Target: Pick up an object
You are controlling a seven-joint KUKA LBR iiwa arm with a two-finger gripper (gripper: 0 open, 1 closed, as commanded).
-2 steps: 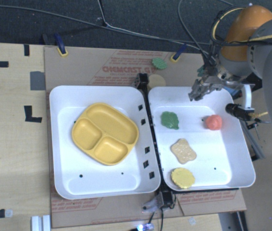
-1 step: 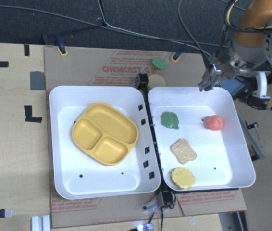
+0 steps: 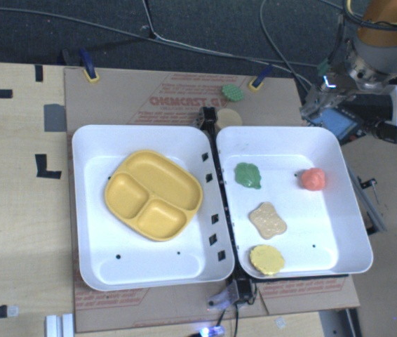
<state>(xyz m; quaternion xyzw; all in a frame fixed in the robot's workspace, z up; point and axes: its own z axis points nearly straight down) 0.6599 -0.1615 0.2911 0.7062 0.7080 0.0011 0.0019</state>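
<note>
With the gripper (image 3: 318, 104) parked past the right bin's (image 3: 356, 220) one o'clock corner, its opening impossible to tell, drop squarely over the pink ball (image 3: 313, 179) at two o'clock.

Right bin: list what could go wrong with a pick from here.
1. The gripper sits outside the right bin, past its far corner, so on the way in it could clip the rim.
2. The tan cracker and yellow piece look flat, so fingers may slide over them.
3. The pink piece looks rounded and may roll away when touched.
</note>
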